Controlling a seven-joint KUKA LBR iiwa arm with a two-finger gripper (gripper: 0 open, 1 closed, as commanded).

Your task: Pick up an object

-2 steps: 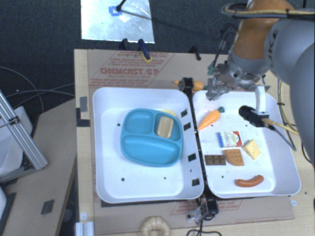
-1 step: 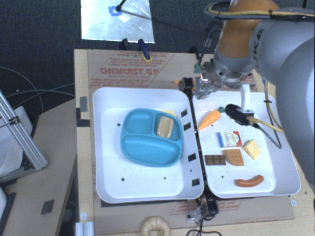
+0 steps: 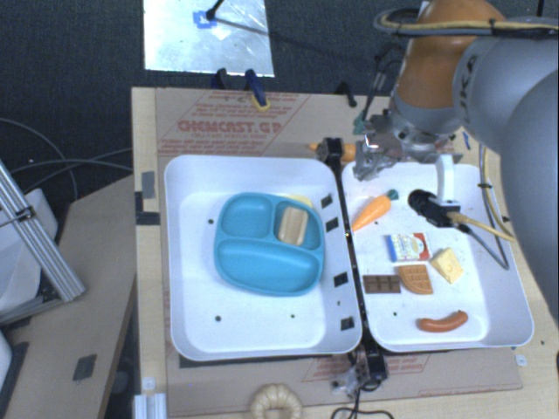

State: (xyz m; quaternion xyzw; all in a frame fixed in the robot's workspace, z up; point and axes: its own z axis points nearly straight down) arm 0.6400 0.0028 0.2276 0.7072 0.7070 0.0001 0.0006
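We see gripper (image 3: 374,160) over right bin (image 3: 515,308), just above carrot (image 3: 373,210); finger gap: cannot tell. We advise: descend straight, straddle carrot across narrow width, avoid divider (image 3: 347,234), 1 clean close.

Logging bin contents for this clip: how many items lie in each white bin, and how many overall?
Left bin: 2, a blue divided plate and a bread slice on it.
Right bin: 6, a carrot, a small blue-and-white packet, a cheese wedge, a waffle, a chocolate bar, a sausage.
Total: 8.
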